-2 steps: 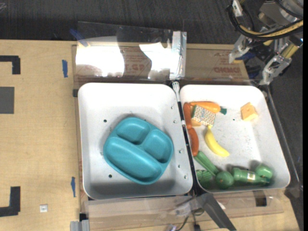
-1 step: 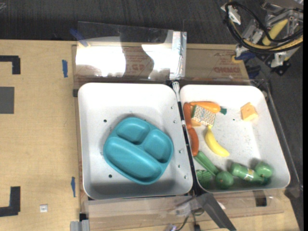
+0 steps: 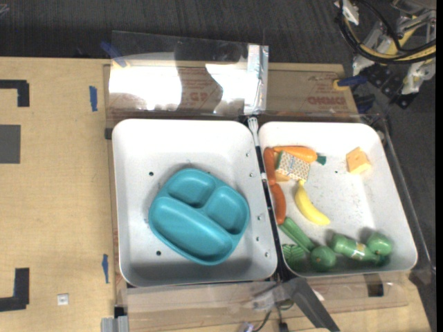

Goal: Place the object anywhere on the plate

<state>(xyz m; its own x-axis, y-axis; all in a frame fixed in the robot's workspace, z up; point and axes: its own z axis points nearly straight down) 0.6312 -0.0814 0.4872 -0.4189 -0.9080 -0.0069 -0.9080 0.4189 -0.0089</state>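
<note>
The teal plate (image 3: 199, 215) with its three compartments sits in my left bin (image 3: 131, 151). The right bin (image 3: 374, 178) holds a banana (image 3: 309, 207), an orange block (image 3: 357, 160), a carrot (image 3: 296, 152) and green vegetables (image 3: 346, 247) along its near edge.

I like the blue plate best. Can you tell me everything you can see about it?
The plate is teal blue, looks like smooth plastic, and has rounded corners. Raised ridges split it into three sections: one long one and two smaller ones. It lies flat and turned at a slant on the floor of the left white bin, with nothing on it.
</note>
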